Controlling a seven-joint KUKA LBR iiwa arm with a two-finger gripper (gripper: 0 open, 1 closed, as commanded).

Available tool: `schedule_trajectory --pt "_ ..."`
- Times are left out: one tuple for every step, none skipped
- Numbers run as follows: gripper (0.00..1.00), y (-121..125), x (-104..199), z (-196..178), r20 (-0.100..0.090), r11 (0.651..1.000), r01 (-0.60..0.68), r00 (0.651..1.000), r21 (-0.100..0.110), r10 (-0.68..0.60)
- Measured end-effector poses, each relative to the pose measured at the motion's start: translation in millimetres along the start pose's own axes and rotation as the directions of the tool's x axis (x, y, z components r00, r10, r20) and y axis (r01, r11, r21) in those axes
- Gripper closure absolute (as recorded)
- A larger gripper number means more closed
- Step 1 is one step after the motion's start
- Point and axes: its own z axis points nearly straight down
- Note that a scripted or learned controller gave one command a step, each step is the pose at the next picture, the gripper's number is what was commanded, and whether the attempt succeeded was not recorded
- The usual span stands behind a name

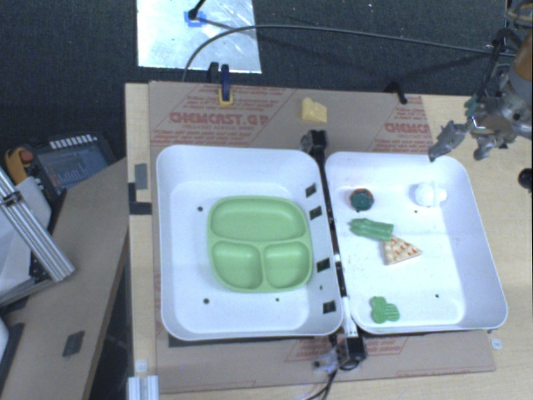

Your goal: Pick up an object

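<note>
- Two white bins sit side by side on the table: the left bin and the right bin.
- The left bin holds one green divided tray with three compartments.
- The right bin holds five small objects: one dark round ball, one white ball, one green oblong piece, one pizza-slice toy and one green leafy piece.
- The hand hangs at the right bin's far right corner, its two fingers spread wide, nothing between them.
- The white ball lies nearest the hand, just inside that corner; the other four lie farther left and nearer the camera.
- The green oblong piece's long axis runs left to right, slightly tilted; the pizza slice's tip points right.
</note>
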Motion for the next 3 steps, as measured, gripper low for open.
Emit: schedule_trajectory --pt "0.0 -1 11 51 -0.001 1.0 0.003 1.0 0.004 -0.003" --pt "0.0 -2 14 113 -0.001 1.0 -0.001 1.0 0.005 0.001" --pt "0.0 -10 22 165 -0.001 1.0 -0.001 1.0 0.004 0.001"
